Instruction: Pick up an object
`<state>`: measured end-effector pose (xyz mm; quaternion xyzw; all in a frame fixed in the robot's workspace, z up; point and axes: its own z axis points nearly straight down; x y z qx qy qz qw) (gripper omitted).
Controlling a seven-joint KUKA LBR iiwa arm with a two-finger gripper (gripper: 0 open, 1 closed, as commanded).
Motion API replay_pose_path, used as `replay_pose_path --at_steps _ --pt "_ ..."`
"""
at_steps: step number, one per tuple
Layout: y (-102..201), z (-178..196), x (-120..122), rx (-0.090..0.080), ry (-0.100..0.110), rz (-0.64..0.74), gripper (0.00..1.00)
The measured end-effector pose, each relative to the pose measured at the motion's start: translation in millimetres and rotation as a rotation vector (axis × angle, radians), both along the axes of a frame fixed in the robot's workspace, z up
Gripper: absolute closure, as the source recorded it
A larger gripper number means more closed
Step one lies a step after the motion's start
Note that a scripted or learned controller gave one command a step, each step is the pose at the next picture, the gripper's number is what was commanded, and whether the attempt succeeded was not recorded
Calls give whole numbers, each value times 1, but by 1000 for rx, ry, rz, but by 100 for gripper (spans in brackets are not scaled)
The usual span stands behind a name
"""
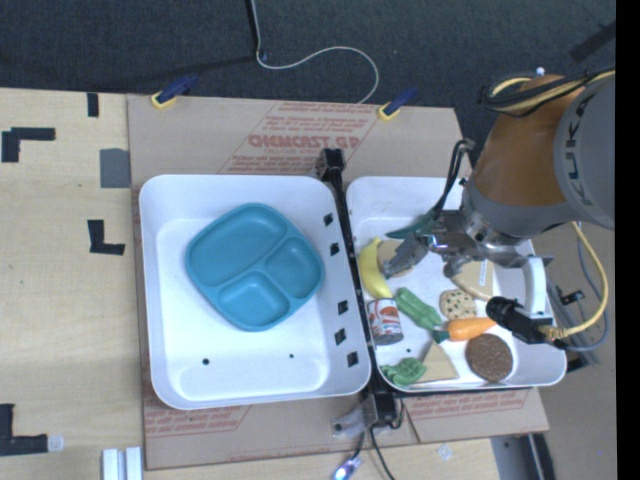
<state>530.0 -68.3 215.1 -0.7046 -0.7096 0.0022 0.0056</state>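
The right bin (392, 192) holds several toy foods. A yellow banana (374, 269) lies along its left wall, with a small red-labelled can (386, 321) below it. A green pickle (420, 308), an orange carrot (470, 329), a speckled cookie (457, 303), a brown round patty (490, 357), a pale wedge (441, 364) and a green leafy piece (404, 373) fill the lower part. My gripper (432, 258) hangs over the middle of this bin, just right of the banana and above the pickle. It is open, with nothing between its fingers (404, 258).
The left bin (180, 373) holds a blue divided plate (255, 265). A black divider (345, 258) runs between the two bins. The arm's grey and orange body (520, 168) covers the right bin's upper right part.
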Motion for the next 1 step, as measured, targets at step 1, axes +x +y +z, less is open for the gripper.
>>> replay_pose_path --at_steps 1 --pt "57 -21 -50 -2 -2 -2 0"
